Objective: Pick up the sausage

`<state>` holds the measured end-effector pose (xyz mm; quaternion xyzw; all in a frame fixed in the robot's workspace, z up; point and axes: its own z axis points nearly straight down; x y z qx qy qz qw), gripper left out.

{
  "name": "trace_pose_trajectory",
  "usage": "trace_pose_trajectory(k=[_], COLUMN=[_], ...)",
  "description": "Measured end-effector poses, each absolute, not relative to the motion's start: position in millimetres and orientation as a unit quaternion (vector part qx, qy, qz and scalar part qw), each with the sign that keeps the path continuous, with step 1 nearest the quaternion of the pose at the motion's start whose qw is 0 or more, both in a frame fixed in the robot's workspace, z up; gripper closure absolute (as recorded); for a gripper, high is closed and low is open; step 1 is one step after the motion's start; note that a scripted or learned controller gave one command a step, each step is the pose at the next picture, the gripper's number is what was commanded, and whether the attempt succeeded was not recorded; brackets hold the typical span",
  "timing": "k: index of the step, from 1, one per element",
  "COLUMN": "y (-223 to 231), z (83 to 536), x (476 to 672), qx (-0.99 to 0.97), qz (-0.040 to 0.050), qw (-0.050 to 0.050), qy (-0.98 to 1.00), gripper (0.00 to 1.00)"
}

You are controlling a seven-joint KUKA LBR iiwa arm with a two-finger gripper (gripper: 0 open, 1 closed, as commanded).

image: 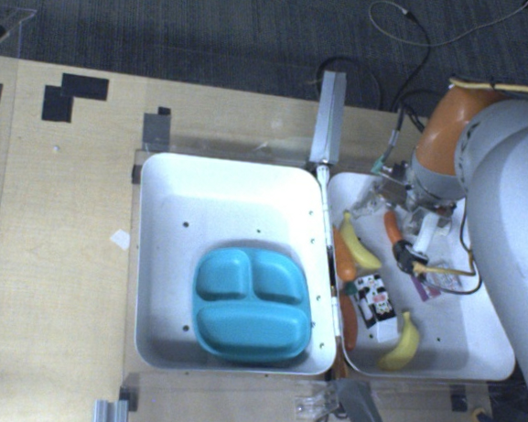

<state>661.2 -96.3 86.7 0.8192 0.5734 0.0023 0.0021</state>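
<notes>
Sausage [348, 321], as best you can judge in the camera view, is the dark reddish piece lying lengthwise against the left wall of the right bin [466, 335], toward its front and just beside the black-and-white box [374, 305]. Your tool [407, 235] hangs nearer the back of that bin, next to a small red-orange piece [390, 227], and you cannot tell whether it is clenched or released. Bring it forward along the wall, set the grasp across the sausage's narrow width, and descend clear of the box.
</notes>
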Motion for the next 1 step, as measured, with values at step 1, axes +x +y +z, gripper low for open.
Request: trace_pose_trajectory(k=[1], y=[-159.7], z=[86.7], x=[636.7], qx=[0.862], qz=[0.0003], qw=[-0.002], qy=[0.507], gripper=[0.00])
